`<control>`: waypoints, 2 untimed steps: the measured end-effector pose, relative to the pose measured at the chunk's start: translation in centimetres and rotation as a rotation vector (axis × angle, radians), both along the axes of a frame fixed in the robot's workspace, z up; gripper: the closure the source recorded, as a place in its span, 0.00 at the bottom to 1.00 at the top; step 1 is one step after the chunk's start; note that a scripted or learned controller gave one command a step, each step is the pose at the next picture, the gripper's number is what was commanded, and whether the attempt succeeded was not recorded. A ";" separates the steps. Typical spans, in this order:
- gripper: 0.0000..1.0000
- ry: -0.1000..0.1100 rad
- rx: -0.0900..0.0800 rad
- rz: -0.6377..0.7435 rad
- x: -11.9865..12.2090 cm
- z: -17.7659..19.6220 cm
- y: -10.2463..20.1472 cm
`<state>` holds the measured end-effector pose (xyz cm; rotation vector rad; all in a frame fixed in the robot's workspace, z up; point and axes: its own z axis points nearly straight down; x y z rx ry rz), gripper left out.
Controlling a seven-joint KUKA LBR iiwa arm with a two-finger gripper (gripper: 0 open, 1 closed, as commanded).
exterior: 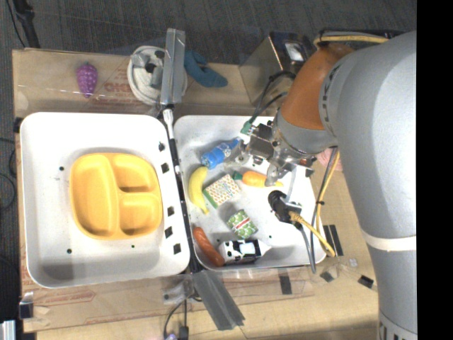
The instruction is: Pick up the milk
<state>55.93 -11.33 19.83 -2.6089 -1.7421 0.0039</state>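
Here the black-and-white cow-print milk carton (239,249) lies flat; whether the jaws (249,154) are spread, unclear.

The arm (368,119) is cut off by the right and lower edges, so its base cannot be seen. Much of the right bin (185,129) is covered by the arm, its far right corner included. The claw (263,160) is largely masked by the wrist and cabling, and the state of its fingers cannot be told. An orange item (253,179) beside it is partly hidden, and its kind cannot be made out. A red item (206,245) at the bin's near rim is partly overlapped by the black-and-white carton (238,249). The print on the green carton (242,223) is too small to be read.
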 end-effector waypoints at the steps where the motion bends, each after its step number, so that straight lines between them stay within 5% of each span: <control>1: 0.00 -0.010 0.000 0.171 -2.2 -9.8 -2.5; 2: 0.00 -0.024 -0.005 0.318 -7.6 -9.9 -3.7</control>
